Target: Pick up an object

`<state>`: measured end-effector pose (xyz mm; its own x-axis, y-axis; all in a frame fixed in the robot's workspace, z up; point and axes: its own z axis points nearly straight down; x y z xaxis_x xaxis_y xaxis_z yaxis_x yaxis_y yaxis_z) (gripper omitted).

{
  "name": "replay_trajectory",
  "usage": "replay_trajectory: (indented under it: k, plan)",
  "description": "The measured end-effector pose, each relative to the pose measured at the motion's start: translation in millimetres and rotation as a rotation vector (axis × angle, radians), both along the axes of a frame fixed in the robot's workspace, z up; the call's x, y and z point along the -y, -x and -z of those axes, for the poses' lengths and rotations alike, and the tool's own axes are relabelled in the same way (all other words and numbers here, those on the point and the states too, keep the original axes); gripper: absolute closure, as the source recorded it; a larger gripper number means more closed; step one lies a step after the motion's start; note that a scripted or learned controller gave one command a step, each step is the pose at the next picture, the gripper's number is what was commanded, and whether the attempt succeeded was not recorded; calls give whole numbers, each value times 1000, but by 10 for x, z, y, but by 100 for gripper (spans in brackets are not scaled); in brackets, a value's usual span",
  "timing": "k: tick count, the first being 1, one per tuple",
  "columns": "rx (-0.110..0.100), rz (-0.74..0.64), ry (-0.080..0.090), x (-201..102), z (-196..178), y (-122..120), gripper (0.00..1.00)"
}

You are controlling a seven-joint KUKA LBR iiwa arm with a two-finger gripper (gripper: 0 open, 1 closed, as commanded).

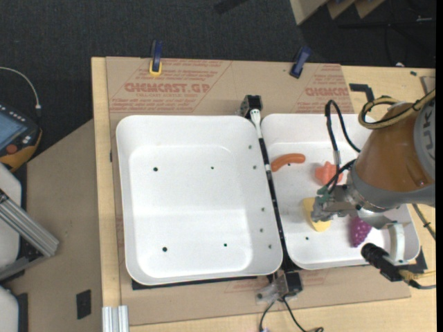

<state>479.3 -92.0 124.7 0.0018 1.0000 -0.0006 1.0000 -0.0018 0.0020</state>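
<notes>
My gripper [322, 210] reaches into the right bin [304, 251] from the right, low over a pale yellow object [317, 221] that lies under its tips. An orange sausage-shaped piece [287, 161] lies in the bin's far left part. A salmon-pink object [326, 173] sits just behind the gripper. A purple object [358, 231] lies to its right, near the arm's wrist. The arm's orange band [391, 158] covers the bin's right side.
The left bin [138, 185] stands beside the right one, parted by a dark rail [270, 192]. Both rest on a cardboard sheet [208, 81] held by blue clamps [156, 57] at the far edge. A dark cable [334, 133] loops above the right bin.
</notes>
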Motion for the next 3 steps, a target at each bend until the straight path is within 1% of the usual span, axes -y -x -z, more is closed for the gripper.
replay_trajectory:
  k: [1, 2, 3]
  plan:
    - [11, -9, 0, -588, -1070, -500, 100]
    - [18, -15, -7, -1502, -2747, -156, 100]
    - [-9, 3, 0, -914, -2030, 11, 100]
